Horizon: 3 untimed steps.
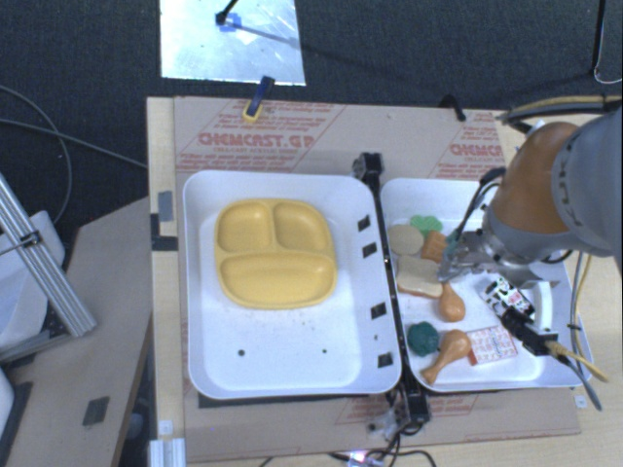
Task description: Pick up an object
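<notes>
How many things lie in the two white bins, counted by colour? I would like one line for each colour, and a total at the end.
Yellow: 1, the divided plate in the left bin.
Green: 2, one piece and a darker one.
Orange-brown: 3, the drumsticks.
Beige: 2, a round piece and a bread slice.
Red and white: 1, a card.
Total: 9, as far as the arm lets me see.

The arm [560, 188] runs off the right edge, so its upper links are cut away. Its wrist covers the right bin's [419, 195] middle and far wall, and the gripper [451, 261] beneath is too dark and crowded to make out. A green piece [425, 225] is partly hidden behind the wrist, as is the bread slice [421, 282]. The print on the small card [494, 344] is too small to read. A metal frame [39, 261] is clipped by the left edge.
</notes>
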Tool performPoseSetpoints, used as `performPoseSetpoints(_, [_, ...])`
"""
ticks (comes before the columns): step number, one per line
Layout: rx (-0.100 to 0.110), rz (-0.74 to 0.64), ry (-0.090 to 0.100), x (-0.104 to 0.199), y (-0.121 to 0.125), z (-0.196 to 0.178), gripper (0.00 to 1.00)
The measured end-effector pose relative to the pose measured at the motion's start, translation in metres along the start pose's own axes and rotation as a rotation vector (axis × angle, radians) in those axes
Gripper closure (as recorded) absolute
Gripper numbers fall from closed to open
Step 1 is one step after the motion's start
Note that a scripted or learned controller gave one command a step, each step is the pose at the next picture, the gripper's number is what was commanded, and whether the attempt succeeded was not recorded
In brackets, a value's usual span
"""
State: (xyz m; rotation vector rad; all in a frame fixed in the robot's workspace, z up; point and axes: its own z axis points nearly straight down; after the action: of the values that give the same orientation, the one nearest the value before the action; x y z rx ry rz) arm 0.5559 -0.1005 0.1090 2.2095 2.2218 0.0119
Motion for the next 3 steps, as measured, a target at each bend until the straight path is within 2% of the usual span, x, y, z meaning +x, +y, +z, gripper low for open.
performPoseSetpoints(1, [0.001,0.000,0.000,0.000,0.000,0.001,0.00])
performPoseSetpoints(2, [-0.002,-0.002,0.000,0.000,0.001,-0.010,1.00])
performPoseSetpoints(3, [-0.001,-0.002,0.000,0.000,0.001,-0.010,0.00])
